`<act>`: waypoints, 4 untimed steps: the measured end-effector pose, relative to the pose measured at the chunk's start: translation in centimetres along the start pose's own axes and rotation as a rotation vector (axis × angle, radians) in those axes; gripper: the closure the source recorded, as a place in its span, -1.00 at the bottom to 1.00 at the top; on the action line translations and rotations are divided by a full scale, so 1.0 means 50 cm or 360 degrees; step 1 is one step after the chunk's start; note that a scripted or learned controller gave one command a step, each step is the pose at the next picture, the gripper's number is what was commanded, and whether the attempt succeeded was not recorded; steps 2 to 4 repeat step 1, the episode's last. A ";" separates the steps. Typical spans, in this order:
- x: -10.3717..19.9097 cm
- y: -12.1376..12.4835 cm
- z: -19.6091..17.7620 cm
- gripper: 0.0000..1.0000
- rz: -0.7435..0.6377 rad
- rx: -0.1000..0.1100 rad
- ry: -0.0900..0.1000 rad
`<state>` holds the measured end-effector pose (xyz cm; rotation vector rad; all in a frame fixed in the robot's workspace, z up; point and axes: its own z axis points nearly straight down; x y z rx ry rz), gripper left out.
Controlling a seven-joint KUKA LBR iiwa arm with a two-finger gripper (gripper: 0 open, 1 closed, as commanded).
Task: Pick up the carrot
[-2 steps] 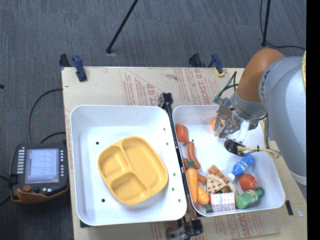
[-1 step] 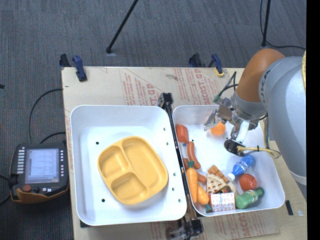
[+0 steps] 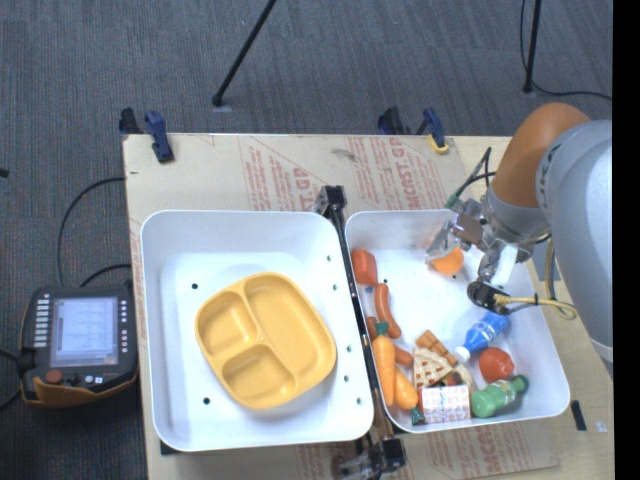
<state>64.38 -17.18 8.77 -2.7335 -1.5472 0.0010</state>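
Plywood bench [image 3: 250,168] on grey carpet, two blue clamps at its back edge. Two white bins: left bin [image 3: 165,268] holds one yellow three-compartment plate [image 3: 265,340]; right bin [image 3: 530,358] holds the clutter. Arm [image 3: 560,198] enters from the right, gripper [image 3: 462,238] above the right bin's back half, an orange piece [image 3: 449,260] just beneath it; grip state cannot be told. Carrot [image 3: 384,366] lies along the right bin's left wall, front end, hemmed by sausages [image 3: 387,310], a waffle-like toy [image 3: 432,360] and a small box [image 3: 445,402]. One blue bottle [image 3: 486,332], one tomato [image 3: 496,364], one green bottle [image 3: 497,398]. Teach pendant [image 3: 78,343] on the floor at left.

I see the bench [image 3: 250,163] with two white bins on it: one [image 3: 165,368] at nine o'clock, one [image 3: 550,368] at three.
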 end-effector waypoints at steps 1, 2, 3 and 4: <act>0.002 0.000 -0.020 1.00 -0.0004 0.0001 0.0001; 0.002 0.000 -0.020 1.00 -0.0004 0.0001 0.0001; 0.002 0.000 -0.020 1.00 -0.0004 0.0001 0.0001; 0.002 0.000 -0.020 1.00 -0.0004 0.0001 0.0001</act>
